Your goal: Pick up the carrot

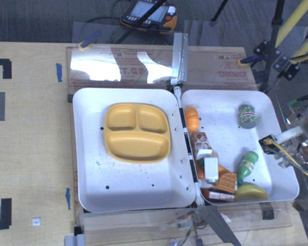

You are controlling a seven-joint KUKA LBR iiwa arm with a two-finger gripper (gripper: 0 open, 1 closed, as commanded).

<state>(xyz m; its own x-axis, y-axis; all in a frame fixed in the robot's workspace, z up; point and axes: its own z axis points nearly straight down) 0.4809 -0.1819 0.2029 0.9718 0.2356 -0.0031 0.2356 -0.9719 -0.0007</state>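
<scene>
The carrot (192, 119) is a stubby orange piece lying in the right bin (223, 102), tight against that bin's left wall near the far corner. Just in front of it lies a brown packet (199, 139), touching or nearly touching its near end. More orange shows under a white box (211, 168) further forward; I cannot tell what that orange piece is.
The right bin also holds a small can (248, 115), a green bottle (246, 164), a yellow banana (251, 190) and a waffle (227, 181). A yellow divided plate (138, 131) sits in the left bin (92, 152). A white-and-black fitting with yellow cables (283, 143) overhangs the right bin's right rim.
</scene>
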